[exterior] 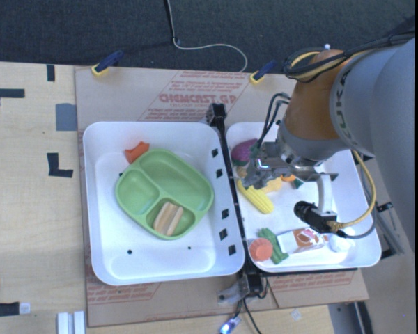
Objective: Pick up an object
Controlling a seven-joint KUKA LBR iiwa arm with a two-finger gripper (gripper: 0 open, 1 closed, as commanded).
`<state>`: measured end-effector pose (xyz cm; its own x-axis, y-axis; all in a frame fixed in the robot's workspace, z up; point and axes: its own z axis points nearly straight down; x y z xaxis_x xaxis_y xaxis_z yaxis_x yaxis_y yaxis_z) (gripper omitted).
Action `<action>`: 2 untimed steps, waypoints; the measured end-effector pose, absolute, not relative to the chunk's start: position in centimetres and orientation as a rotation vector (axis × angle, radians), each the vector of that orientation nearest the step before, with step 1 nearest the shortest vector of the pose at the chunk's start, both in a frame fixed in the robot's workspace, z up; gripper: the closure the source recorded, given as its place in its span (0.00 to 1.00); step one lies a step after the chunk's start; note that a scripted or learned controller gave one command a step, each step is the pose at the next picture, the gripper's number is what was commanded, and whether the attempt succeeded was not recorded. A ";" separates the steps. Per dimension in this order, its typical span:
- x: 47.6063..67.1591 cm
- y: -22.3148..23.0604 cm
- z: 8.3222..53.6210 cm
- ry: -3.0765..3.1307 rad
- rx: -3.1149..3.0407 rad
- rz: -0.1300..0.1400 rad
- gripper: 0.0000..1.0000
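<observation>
My gripper (263, 175) is low in the right bin (359, 256), near its left wall. It hovers over a yellow corn cob (258, 199) and a small orange piece (288, 180). A purple vegetable (242, 150) lies just to its upper left, partly hidden by the wrist. Toward the bin's front lie a red-orange round thing with green leaves (265, 248) and a white packet with a printed picture (308, 240). Whether anything is held stays hidden beneath the wrist.
The left bin (104, 256) holds a green divided plate (146, 179) with a tan slice (168, 217) in one compartment. An orange piece (135, 150) sits at the plate's far-left edge. A black divider (226, 186) runs between the bins.
</observation>
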<state>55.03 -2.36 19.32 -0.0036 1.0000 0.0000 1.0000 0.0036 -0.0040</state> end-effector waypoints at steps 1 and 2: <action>53.6 4.5 29.1 -2.235 -2.212 -0.012 1.00; 53.5 4.0 28.5 -2.223 -2.219 0.003 0.00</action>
<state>53.54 3.95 28.47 -0.0018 1.0000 -0.0012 1.0000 0.0018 -0.0018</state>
